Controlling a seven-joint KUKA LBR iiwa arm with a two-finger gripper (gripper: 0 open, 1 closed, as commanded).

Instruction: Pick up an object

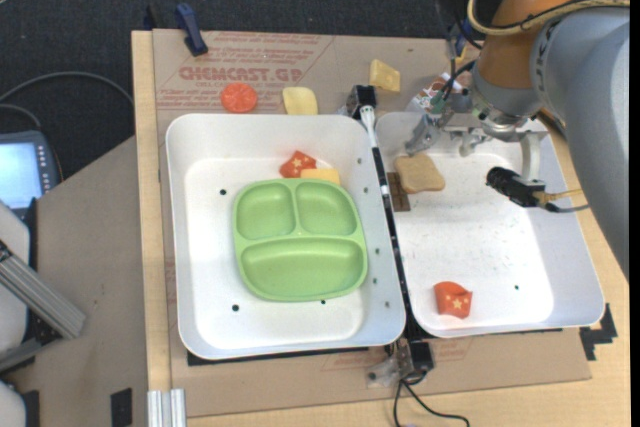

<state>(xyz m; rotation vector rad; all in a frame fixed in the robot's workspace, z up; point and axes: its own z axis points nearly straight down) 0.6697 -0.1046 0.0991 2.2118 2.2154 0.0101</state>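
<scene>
Dark carpet surrounds your bench; in the right white bin, the tan bread-slice-shaped toy lies at ten o'clock, just below the tool, whose state I cannot tell. It looks light and stiff, so take it across its short edges.
</scene>
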